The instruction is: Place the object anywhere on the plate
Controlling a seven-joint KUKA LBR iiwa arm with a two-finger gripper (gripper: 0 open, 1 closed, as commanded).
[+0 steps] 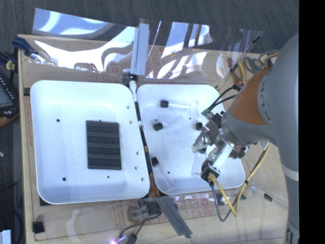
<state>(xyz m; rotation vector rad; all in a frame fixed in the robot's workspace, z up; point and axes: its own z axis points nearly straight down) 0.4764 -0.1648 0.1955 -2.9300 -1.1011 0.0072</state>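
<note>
You will find the dark ribbed plate (104,145) lying flat in the middle of the left bin (51,187), left of centre in the frame, with its long side running up and down the picture. The task's objects are in the right bin (177,187), all of them well apart from the plate. The upper black piece (164,104) sits near the top of that bin. The middle black piece (158,126) is just below it and slightly left. The lower black piece (154,161) lies close to the bin's left wall, near the divide between the two bins. A fourth black piece (199,126) lies further right, just beside the gripper, and you should note that contact between the two cannot be judged from this angle. The arm (274,105) enters from the right of the frame. Its orange band is in the upper right, and the gripper (202,146) is over the right half of the right bin, right of centre in the frame. How far the gripper is spread cannot be told here, because its own body and cabling obscure it. No object can be confirmed in its grasp.
</note>
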